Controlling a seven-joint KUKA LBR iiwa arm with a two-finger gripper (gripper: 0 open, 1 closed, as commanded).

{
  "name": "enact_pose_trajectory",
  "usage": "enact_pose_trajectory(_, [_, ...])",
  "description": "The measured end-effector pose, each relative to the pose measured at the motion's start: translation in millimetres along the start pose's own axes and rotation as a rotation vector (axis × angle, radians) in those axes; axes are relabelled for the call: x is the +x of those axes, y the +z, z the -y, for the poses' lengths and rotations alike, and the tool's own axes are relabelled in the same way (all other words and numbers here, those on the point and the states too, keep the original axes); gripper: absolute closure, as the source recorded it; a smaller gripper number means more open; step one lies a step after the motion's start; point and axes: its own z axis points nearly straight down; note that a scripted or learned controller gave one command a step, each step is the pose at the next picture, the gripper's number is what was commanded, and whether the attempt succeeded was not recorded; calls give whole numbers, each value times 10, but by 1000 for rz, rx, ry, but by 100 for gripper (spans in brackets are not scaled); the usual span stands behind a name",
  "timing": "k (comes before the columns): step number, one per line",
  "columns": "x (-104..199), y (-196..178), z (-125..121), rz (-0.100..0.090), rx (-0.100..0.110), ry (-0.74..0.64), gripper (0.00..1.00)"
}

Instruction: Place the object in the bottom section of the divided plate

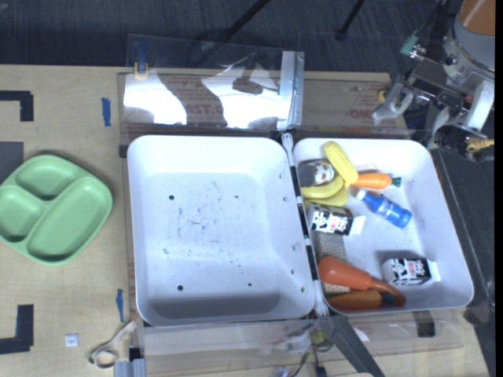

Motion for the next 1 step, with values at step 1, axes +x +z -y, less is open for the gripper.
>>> enact_pose_trajectory(1, [473, 1903, 448, 1, 4, 339, 0])
